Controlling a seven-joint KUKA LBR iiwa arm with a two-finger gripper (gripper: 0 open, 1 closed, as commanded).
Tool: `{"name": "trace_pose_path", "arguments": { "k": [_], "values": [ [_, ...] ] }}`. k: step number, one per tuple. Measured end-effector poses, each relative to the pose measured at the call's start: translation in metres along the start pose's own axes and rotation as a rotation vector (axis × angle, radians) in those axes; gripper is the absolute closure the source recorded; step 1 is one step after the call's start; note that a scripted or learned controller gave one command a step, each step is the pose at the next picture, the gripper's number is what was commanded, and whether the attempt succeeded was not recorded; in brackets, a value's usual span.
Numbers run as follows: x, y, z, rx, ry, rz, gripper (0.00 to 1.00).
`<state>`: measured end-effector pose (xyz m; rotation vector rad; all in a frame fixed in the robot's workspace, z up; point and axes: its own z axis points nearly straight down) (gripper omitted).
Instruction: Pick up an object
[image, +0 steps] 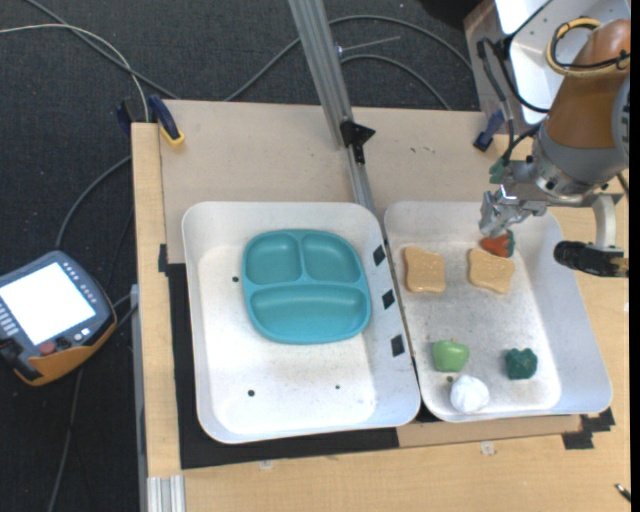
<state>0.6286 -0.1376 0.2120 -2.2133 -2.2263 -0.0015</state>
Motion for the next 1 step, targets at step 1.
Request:
{"name": "trace_pose_path", "arguments": {
  "k": [1],
  "values": [
    [0.0573,0.003,-0.0123,-0.003,0.0,-0.001,1.0]
  ]
}}
